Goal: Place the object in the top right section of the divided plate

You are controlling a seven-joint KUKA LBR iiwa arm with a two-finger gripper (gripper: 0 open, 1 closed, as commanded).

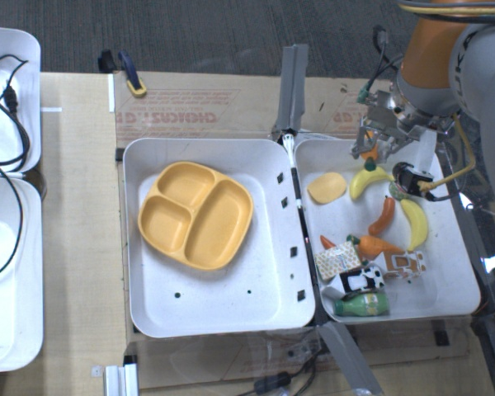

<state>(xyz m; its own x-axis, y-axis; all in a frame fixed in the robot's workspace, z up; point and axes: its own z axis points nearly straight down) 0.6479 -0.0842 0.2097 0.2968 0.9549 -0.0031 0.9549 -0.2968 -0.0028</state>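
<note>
Your pincer [370,145] hangs over the far end of the right bin [445,304], just above the tip of a small banana [365,181]. You cannot tell whether it is wide or narrow, since the wrist and its cables crowd it. Nothing you can make out sits in its grip.

Start at the near edge of the right bin. A green bottle [363,304] lies on its side against the near wall. Just beyond it is a black-and-white toy [363,280]. To that toy's left lies a checkered square [337,261], and to its right a white and orange carton [406,263]. A carrot [373,245] lies past the toy, touching or nearly touching the square. Farther on, a red sausage [384,213] stands at a slant beside a larger banana [416,223], which runs along the bin's right side. Beyond those you see the small banana and, to its left, a pale yellow disc [327,188].

So every loose thing lies in the right bin, well apart from the plate [196,214]. The yellow plate rests flat in the left bin [140,287], toward its far half. It has two small sections on the left and one long section on the right.

Past both bins, a blue and black clamp [130,73] lies on the bench [74,221]. The arm [445,40] leans in from the far right, its orange band uppermost.
</note>
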